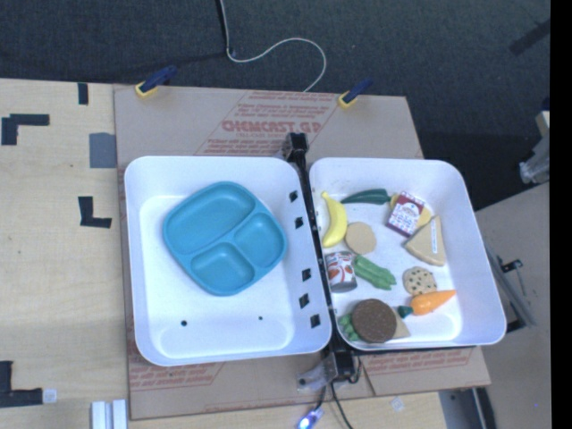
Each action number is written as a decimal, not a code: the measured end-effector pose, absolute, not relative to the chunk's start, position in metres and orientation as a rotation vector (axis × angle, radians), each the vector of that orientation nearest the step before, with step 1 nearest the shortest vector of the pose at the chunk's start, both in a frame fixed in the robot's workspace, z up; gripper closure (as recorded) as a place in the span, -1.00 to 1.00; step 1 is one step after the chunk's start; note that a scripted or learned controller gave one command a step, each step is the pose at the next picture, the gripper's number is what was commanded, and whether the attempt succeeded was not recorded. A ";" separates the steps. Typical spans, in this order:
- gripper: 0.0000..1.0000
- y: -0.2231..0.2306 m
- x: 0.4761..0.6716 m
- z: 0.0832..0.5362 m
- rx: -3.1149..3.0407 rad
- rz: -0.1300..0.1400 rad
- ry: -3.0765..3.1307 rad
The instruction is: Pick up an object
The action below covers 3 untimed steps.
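Toys are all packed into the right bin [465,239]: banana [333,222], soup can [340,271], green pepper [374,273], cookie [418,281], carrot [433,301], burger patty [374,320], cheese wedge [427,242]. Left bin [143,266] just has the blue divided plate [223,238]. Tool state, can't tell from this shot. Since the arm comes in from the right, the carrot and cheese wedge probably sit nearest, and the carrot's long axis runs roughly left-right, slightly tilted.

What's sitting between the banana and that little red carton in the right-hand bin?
In the camera view, a round tan cracker lies between the banana and the red carton, slightly below their line. A dark green bean lies above it.
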<state>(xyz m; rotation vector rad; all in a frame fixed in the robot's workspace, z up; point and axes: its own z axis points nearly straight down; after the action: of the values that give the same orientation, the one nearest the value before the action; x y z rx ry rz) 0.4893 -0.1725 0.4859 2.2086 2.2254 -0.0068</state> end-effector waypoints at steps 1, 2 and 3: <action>1.00 -0.173 0.490 0.496 2.208 -0.008 2.224; 1.00 -0.173 0.490 0.506 2.208 -0.008 2.224; 1.00 -0.173 0.491 0.516 2.207 -0.008 2.223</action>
<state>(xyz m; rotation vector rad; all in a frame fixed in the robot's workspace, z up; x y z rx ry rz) 0.4906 -0.1726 0.5161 2.2067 2.2227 -0.0081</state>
